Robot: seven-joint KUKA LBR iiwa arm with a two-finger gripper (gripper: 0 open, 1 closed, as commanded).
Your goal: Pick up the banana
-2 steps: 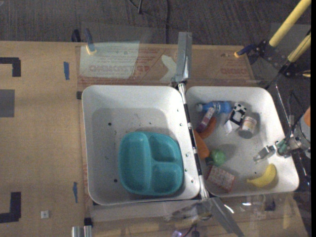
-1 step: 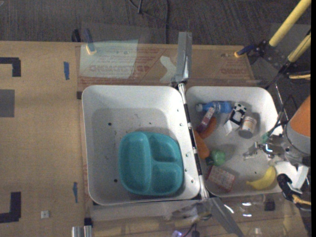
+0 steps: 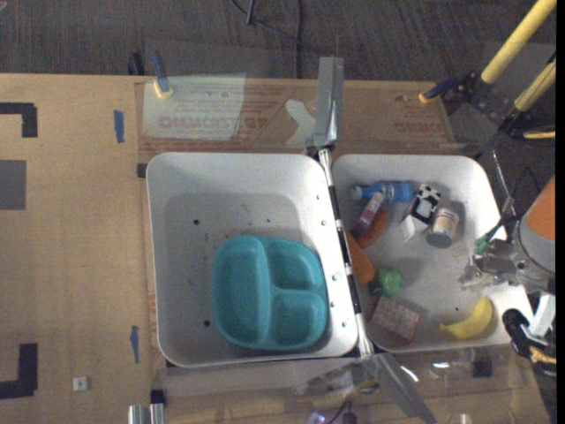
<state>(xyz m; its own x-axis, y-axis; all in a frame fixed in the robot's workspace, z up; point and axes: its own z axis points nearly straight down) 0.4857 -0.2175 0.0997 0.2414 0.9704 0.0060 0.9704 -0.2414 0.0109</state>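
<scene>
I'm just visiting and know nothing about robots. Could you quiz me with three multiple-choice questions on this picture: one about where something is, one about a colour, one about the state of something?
1. Where does the banana lie?
A. on the teal tray
B. in the right bin, near its front right corner
C. on the bench outside the bins

2. What colour is the divided tray in the left bin?
A. red
B. teal
C. yellow

3. How is the banana now?
A. lying on the bin floor
B. lifted high above the bins
C. standing inside the can

Answers: 1 B, it rests low in the right bin. 2 B, the tray is teal. 3 A, it lies flat below the gripper.
</scene>
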